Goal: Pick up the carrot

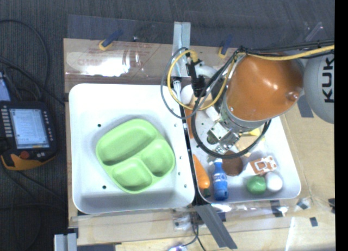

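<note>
The gripper [225, 145] hangs low over the right bin [291, 176], under the arm's orange band; whether it is spread or pressed together cannot be told. The carrot [202, 174] lies just below-left of it, against the bin's left wall, beside a blue bottle [219, 182]. A brown object [234, 166], green ball [255, 184] and white ball [273, 182] sit nearby. The left bin [81, 136] holds a green divided plate [136, 154].
</note>
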Action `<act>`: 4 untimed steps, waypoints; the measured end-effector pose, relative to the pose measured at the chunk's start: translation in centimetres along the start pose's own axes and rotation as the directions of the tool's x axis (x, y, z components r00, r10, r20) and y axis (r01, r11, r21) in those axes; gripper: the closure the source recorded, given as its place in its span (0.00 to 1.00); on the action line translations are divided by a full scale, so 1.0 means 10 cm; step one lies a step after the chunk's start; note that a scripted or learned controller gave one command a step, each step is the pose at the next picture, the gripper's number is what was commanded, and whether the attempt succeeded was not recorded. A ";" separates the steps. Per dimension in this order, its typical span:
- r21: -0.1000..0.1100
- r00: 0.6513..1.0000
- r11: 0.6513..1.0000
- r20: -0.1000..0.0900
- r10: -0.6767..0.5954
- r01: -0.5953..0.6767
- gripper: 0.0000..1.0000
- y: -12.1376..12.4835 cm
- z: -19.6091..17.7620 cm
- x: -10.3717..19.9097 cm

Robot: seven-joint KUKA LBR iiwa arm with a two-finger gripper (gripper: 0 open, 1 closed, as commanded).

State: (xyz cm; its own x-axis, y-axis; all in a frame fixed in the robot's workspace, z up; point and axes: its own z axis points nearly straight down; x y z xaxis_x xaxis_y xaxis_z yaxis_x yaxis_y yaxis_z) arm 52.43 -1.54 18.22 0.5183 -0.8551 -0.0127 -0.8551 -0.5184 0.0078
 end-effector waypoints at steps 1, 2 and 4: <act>0.008 0.989 0.989 -0.012 -0.151 0.151 1.00 -0.02 -0.31 -0.68; 0.002 0.975 0.975 -0.008 -0.224 0.224 1.00 -0.19 -0.19 -0.95; 0.001 0.877 0.877 -0.006 -0.481 0.481 1.00 -1.25 -0.07 -2.00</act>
State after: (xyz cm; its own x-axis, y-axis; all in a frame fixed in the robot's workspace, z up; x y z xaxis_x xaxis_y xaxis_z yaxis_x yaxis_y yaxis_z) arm 52.75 22.06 19.06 0.8657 -0.5005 -0.0087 -0.5006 -0.8657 -0.0007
